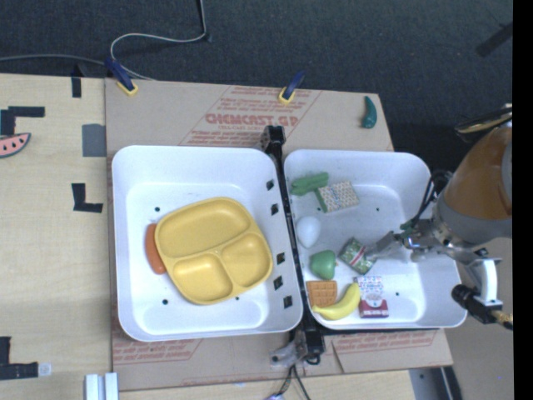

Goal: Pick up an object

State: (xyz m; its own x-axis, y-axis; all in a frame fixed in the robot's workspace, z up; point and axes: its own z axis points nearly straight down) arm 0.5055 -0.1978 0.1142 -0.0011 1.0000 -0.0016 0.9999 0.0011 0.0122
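Arm (483,198) reaches over right bin (416,169); gripper (385,244) beside green packet (356,256); finger spread cannot be told. Packet lies mid-bin, judged light, crinkly, slippery. Grip across its short sides.

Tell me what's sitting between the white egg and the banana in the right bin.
In the camera view, a green round toy and a waffle piece lie between the white egg and the banana.
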